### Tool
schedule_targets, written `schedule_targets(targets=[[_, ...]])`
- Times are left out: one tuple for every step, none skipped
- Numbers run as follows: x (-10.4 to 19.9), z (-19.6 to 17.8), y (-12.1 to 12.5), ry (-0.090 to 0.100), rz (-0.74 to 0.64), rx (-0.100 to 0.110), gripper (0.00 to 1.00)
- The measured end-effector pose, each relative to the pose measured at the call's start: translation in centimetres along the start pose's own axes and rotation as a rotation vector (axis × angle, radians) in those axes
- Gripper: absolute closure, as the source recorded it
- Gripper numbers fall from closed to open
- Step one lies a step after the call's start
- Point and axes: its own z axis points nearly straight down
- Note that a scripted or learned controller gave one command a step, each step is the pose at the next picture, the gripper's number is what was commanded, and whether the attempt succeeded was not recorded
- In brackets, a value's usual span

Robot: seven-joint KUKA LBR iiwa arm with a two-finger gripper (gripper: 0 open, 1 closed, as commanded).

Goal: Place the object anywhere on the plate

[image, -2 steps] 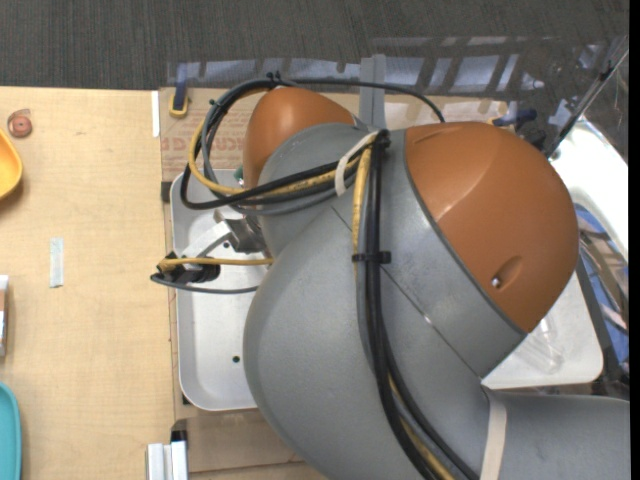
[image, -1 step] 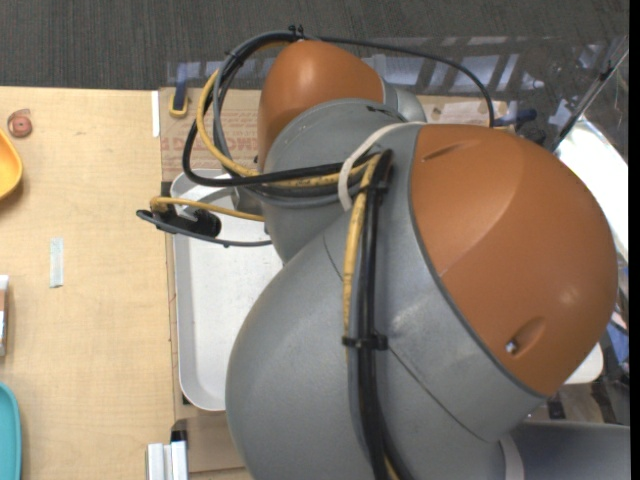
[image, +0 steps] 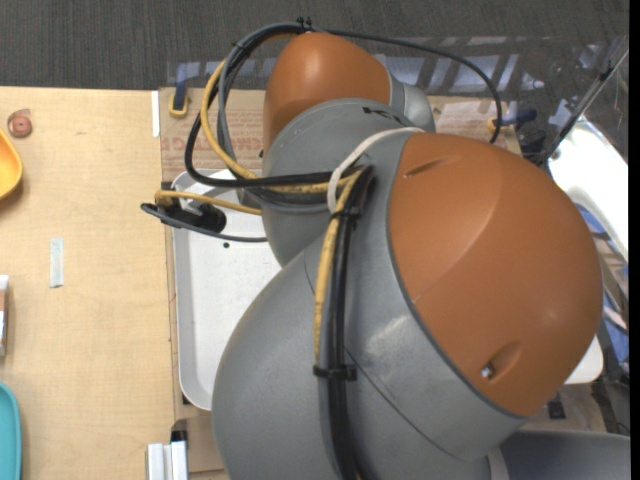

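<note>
The grey arm with its large orange joint covers [image: 470, 268] takes up most of the camera view and hides nearly all of both bins. A strip of one white bin [image: 215, 308] shows at the arm's left, with bare floor. Yellow and black cables [image: 322, 298] run along the arm. An orange curved piece [image: 7, 168] and a teal curved rim [image: 7, 433] poke in at the left edge of the wooden bench; I cannot tell whether either is the plate.
A black cable end [image: 185, 214] hangs over the bin's top left corner. On the wooden bench [image: 90, 348] lie a small reddish disc [image: 19, 124] and a small clear strip [image: 56, 264]. Clutter and wires sit at the far right [image: 590, 118].
</note>
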Motion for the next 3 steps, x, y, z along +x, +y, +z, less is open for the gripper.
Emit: schedule_targets(targets=[[2.6, 4.5, -0.1, -0.001, -0.653, 0.002, 1.00], [7.6, -0.6, 0.9, 0.000, -0.849, 0.002, 1.00], [7.6, -0.6, 1.0, 0.001, -0.848, 0.002, 0.00]])
